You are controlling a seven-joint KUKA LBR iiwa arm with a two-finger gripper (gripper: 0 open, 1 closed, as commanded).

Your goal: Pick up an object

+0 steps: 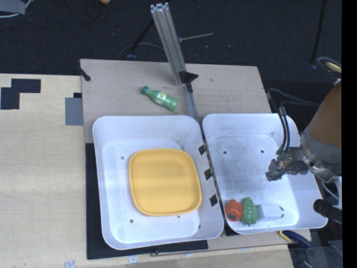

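Gripper (274, 172) at 3 o'clock edge of right bin (245, 130), low over bin floor; finger state impossible to tell, nothing seen held. Arm (326, 133) enters from 3 o'clock. Red toy (234, 209) and green toy (249, 211) touching, in right bin's 6 o'clock corner; clear piece (271, 210) just beside green toy. Yellow plate (165, 181) flat at centre of left bin (111, 133). Green bottle (160, 98) lying on bench at 12 o'clock of left bin.
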